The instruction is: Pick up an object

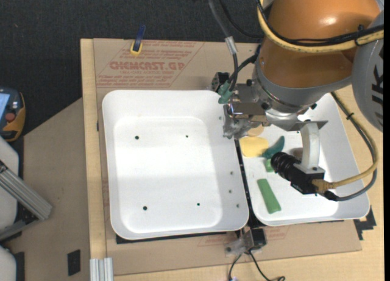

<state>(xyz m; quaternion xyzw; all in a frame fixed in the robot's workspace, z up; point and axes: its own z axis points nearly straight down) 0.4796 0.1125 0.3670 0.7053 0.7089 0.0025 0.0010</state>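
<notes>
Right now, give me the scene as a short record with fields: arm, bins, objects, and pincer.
arm: grey, orange band, reaching in over the right bin
left bin: white, shallow
right bin objects: yellow piece, green block, teal piece
pincer: low at the right bin's left edge, beside the yellow piece
grasp: cannot tell

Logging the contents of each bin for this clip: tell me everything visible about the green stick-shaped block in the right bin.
The green block is a small, flat, elongated bar, matte, perhaps plastic or foam. It lies flat on the floor of the right bin, near that bin's front left corner, its long axis running slightly diagonal. It appears intact and sits apart from the yellow piece above it; the black fitting on the arm lies just to its right. Nothing visibly touches or grips it.
</notes>
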